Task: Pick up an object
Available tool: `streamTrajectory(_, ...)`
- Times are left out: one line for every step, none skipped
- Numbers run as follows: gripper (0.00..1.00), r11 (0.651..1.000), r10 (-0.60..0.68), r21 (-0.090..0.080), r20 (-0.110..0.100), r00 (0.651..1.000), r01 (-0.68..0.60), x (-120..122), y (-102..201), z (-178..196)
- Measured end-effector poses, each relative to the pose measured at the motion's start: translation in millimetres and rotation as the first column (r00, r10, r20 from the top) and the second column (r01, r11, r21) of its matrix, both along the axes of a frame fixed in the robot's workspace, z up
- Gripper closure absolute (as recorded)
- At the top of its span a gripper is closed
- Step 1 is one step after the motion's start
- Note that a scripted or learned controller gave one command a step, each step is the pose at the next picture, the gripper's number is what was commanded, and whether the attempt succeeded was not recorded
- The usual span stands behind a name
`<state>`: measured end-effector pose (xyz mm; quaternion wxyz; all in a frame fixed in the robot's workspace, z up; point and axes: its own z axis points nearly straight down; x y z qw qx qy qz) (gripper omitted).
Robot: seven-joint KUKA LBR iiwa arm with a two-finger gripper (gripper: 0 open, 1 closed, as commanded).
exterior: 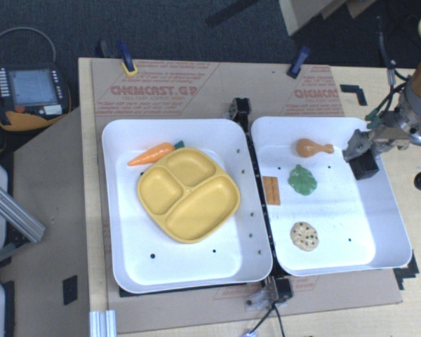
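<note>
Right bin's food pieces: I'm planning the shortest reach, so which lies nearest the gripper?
The brown drumstick; the green piece, cookie and orange slab lie farther from the gripper.

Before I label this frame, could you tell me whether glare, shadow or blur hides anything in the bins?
Camera view: even, soft light, no harsh glare on the left bin or right bin; the carrot and cookie are sharp, with faint shadows; the gripper looks slightly soft.

I watch through one fixed camera mounted above the bench (pixel 196 90), looking down at a slant. It stands back enough to take in the left bin (pixel 119 209) and right bin (pixel 382 223) whole; the gripper (pixel 360 152) reaches in from my frame's right side.
</note>
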<state>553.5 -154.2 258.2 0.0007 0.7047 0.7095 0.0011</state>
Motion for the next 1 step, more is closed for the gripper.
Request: streamTrajectory(1.0,1.0,-0.005,0.001,-0.004,1.0,0.005,7.2,59.7,-4.3)
